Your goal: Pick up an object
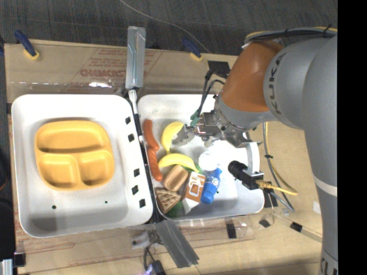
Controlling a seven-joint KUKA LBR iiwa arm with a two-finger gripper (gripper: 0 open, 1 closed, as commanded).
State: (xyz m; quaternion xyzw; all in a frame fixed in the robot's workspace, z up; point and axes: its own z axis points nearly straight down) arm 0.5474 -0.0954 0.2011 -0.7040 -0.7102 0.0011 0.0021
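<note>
Starting at the near rim of the right bin (243, 208), I've got the clutter packed against its left side: a brown wedge of toast (167, 199) right at the front, then a bread roll (175, 179), an orange carton (195, 187) and a blue bottle (211, 186) lying with its white cap pointing away from me. Just behind those sits a yellow banana (178, 161), with a long red-orange sausage (152, 148) running along the bin's left wall. Further back there's a second yellow piece, lemon-like (170, 134).

Over that back half hangs the gripper (198, 132), low in the bin beside the lemon-like piece. I can't tell whether it is spread or closed; the wrist hardware blocks my look, and I see nothing held.

My call: we're in the reach-and-close step, nothing picked yet. To do it well I'd centre over one object, likely that yellow piece, come straight down, and keep clear of the sausage and banana so they don't get nudged. Round plastic will want to squirt out, so close squarely across its middle.

Far left, the other bin (23, 153) holds a yellow divided tray (73, 152), well apart from the action.
</note>
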